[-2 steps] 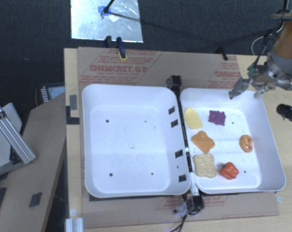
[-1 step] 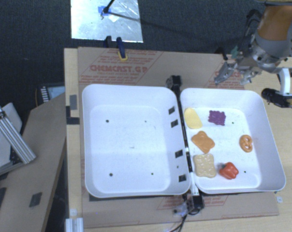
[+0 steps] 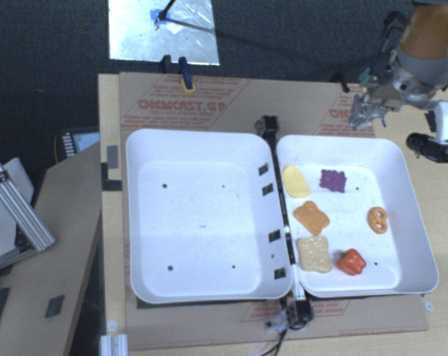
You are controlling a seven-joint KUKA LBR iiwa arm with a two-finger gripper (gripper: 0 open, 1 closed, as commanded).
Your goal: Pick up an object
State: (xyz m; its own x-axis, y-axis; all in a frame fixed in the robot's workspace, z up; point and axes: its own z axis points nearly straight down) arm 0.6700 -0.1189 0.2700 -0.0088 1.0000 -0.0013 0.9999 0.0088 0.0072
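Camera view, from above and at a slant. The gripper hangs over the bench just beyond the far rim of the right bin, apart from everything in it; whether its jaws are apart or together cannot be told at this size, and nothing is seen between them. The candidate objects all lie in the right bin: a yellow piece near the inner wall, a purple piece beside it, an orange piece below, a beige toast-shaped piece toward the near corner, a red pepper-like piece just beside it, and a pretzel-like piece toward the outer wall. They lie mostly apart, which should leave room for fingers around each. The left bin adjoins the right. A silver sheet lies well beyond the bins. The far rim is the only evident obstacle to a descent.
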